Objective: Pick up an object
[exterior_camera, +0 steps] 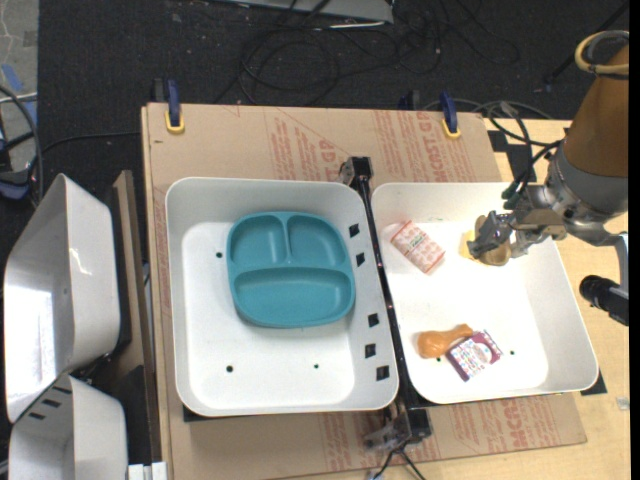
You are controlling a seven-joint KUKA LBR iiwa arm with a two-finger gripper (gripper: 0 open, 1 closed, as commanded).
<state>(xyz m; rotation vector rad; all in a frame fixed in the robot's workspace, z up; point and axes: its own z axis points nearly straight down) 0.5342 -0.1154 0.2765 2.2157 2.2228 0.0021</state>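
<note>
Gripper (492, 240) low in right bin (560, 368), beyond the pink packet (417, 246), over a small yellowish object (472, 240); grip state unreadable.

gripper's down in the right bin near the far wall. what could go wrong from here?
1. The gripper sits over a small yellowish object close to the right bin far wall; it may nudge the object instead of grasping it.
2. The pink packet lies nearby and could get bumped.
3. Nothing is visibly between the fingers, so a lift may come up bare.

Bench (300, 143) (cardboard-topped), two bins (200, 268)
</note>
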